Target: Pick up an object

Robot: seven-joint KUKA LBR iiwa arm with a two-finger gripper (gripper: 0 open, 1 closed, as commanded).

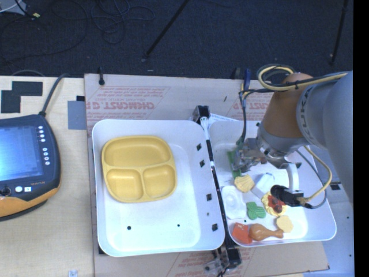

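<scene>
Reaching in from the right, the arm (311,111) hung over the right bin (323,227), its orange band above the wrist and its grey body covering much of that bin's far half. Nothing showed as lifted, so I judged the pick not yet made: the approach looked done, while the grasp and the raise remained.

The wrist pointed steeply down, placing the gripper (245,161) low over the right bin's left side, just beside a green piece (235,159) near the divider. Whether its tips were apart or together could not be told, since the wrist body and cables hid them.

To the left of the right bin lay the left bin (115,235), holding a yellow divided tray (138,167).

Within the right bin, nearer the front than the gripper, the candidate objects lay loose: a drumstick-shaped toy (266,232) at the front edge, a yellow toy (244,183) just below the gripper, and a small green block (255,210) between them.
</scene>
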